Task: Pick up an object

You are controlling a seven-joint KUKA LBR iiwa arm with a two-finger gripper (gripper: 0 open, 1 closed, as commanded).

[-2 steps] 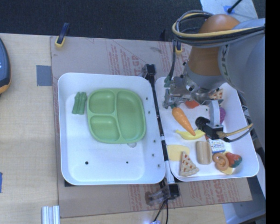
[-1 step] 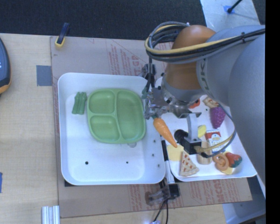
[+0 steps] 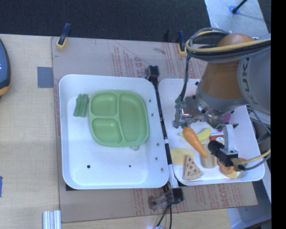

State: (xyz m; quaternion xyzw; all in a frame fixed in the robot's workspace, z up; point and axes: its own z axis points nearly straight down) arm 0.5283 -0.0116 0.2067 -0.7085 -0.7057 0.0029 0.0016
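Toy food lies crowded in the right bin [image 3: 257, 175]: a carrot [image 3: 194, 140] slanting across the middle, a yellow piece [image 3: 203, 134] just behind it, a pale yellow slab [image 3: 181, 154] near the bin's left wall, a waffle-like wedge [image 3: 191, 168] at the front, and a small tan cylinder [image 3: 209, 161] beside that. The arm's wrist hangs low over the back of this bin, and the pincer [image 3: 185, 119] sits just above the carrot's thick end — whether it is spread or closed I cannot tell, and nothing is visibly in its hold.

By my reading, the step in hand is the approach, with the grasp not yet made. The carrot looks like the nearest candidate. A clean pick would call for the pincer to settle squarely across the carrot's body, not on its tapering tip, and to avoid nudging the yellow piece touching it.

Much is hidden — the bulky orange-banded wrist covers the rear of the right bin, and a dark fitting with cables [image 3: 221, 154] overlaps the items at the front right. The left bin [image 3: 109, 175] holds a green divided tray [image 3: 119, 118] and a small green bean-like toy [image 3: 81, 105], well apart from the arm.
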